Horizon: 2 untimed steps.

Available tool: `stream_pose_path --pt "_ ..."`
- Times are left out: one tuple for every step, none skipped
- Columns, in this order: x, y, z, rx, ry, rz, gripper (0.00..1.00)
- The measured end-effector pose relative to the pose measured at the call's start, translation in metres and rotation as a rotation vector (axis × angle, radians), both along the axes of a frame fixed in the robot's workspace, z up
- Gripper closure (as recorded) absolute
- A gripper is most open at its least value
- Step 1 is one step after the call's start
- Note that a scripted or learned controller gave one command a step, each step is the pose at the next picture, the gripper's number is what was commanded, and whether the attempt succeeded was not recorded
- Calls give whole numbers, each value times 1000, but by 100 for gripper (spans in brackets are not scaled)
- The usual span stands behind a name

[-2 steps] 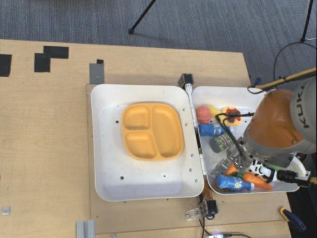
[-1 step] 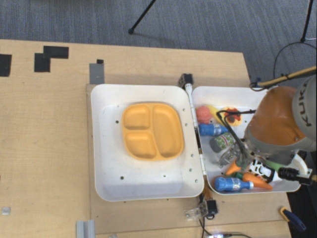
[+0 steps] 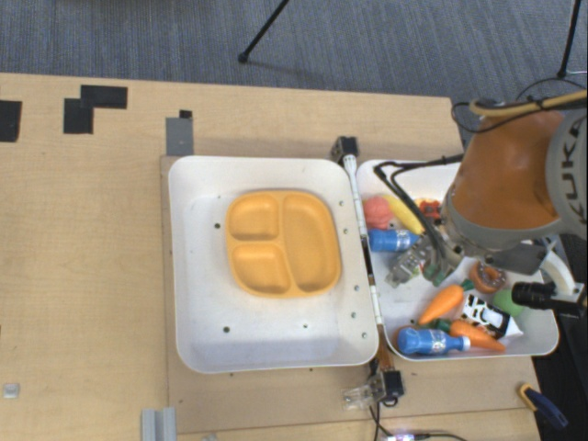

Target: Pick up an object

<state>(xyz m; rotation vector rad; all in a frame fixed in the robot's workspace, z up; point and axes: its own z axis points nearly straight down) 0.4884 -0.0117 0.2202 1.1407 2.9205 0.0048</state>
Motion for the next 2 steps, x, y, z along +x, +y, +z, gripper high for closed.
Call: stream_pose_path --pt "27 -87 -90 -2 6 66 100" --pt "28 -86 -89 -1 4 67 0"
